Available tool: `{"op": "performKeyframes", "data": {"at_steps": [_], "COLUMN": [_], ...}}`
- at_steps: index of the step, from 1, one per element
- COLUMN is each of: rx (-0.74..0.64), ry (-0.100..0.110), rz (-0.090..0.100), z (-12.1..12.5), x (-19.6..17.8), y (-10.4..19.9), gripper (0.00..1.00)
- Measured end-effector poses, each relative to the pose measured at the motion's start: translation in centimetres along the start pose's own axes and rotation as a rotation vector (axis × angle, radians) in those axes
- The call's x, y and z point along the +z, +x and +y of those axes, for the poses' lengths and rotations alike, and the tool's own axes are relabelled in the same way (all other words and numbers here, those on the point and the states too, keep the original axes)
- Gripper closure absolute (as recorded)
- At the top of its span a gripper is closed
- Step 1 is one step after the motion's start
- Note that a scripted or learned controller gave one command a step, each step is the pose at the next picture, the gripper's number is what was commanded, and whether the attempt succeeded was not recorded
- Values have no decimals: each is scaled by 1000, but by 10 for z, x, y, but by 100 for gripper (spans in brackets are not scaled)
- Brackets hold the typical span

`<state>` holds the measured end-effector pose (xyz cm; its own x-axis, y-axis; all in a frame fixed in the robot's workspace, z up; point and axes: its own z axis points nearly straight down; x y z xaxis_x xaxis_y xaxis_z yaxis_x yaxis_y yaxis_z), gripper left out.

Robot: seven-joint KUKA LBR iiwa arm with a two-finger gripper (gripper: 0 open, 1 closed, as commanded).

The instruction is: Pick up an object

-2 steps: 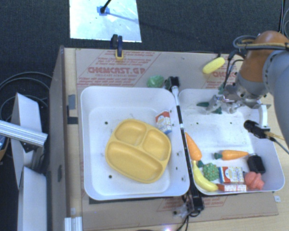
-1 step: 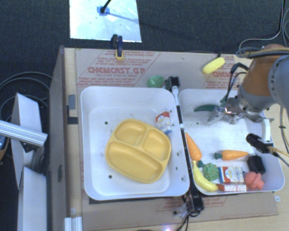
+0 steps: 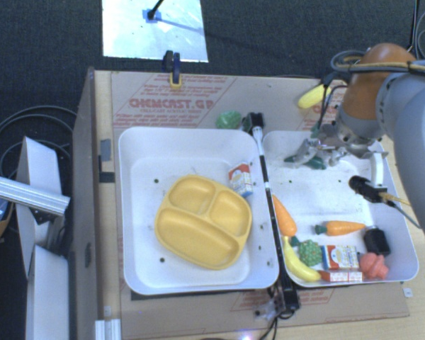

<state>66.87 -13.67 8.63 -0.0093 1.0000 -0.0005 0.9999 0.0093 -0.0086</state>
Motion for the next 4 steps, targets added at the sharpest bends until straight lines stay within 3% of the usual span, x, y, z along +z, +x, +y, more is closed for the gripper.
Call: {"op": "performKeyframes", "data": {"at_steps": [1, 2, 3, 4], "rx": [2, 1, 4, 1], "ry": [5, -15, -9, -11], "rz": [1, 3, 2, 3], "z": [-3, -50, -86, -83], "x": [-9, -103, -124, -130], "y": [-2, 60, 75, 117], "gripper": [100, 100, 100, 100]}}
